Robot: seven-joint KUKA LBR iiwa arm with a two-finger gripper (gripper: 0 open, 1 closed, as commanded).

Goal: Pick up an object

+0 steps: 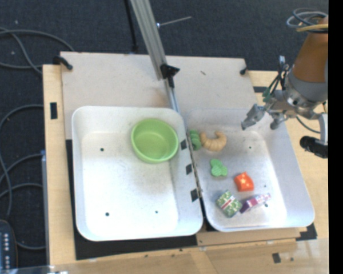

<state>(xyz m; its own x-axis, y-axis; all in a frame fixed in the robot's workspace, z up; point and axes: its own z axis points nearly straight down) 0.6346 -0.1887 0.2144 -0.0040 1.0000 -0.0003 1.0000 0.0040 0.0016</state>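
Observation:
Several small objects lie in the right bin point(286, 170): a tan croissant-shaped toy point(213, 141), a small green piece point(194, 140) beside it, a green clover-shaped piece point(218, 168), an orange block point(243, 181), a green patterned cube point(228, 203) and a purple-pink item point(255, 201). A green bowl point(154, 140) sits in the left bin point(103, 210). My gripper point(263, 119) hangs over the far right part of the right bin, open, with nothing between its fingers. It is up and to the right of the croissant toy and apart from every object.
A slanted aluminium post point(151, 33) comes down to the far end of the divider between the bins. Cables lie on the dark floor at left point(11, 44). The bench edge point(51, 153) frames the bins.

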